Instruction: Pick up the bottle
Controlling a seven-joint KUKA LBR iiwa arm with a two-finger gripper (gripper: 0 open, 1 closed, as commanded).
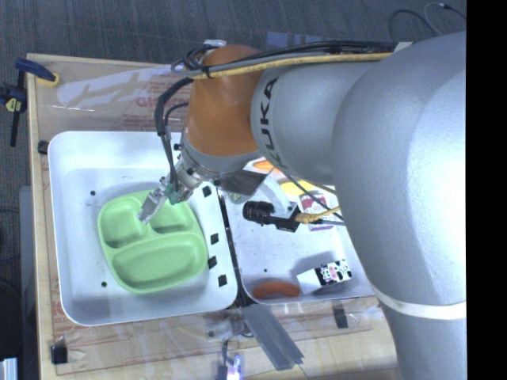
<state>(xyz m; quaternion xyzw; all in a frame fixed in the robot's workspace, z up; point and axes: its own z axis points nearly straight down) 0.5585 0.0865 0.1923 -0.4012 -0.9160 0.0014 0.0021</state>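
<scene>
My gripper (161, 200) hangs low over the upper compartments of a green divided plate (150, 264) in the left bin (71, 180). A small teal-green bit shows right at the gripper's tip, and I cannot tell what it is. In the right bin (261, 248), a small white container with dark and pink marks (333, 273) lies near the front right. It may be the bottle. An orange-brown oval thing (276, 290) lies at that bin's front edge. The arm's grey and orange body hides much of the right bin.
A colourful flat sheet or packet (279, 177) peeks out under the arm at the back of the right bin. The divider between the bins (226, 248) runs just right of the plate. Blue clamps (36, 71) sit on the bench's far left corner.
</scene>
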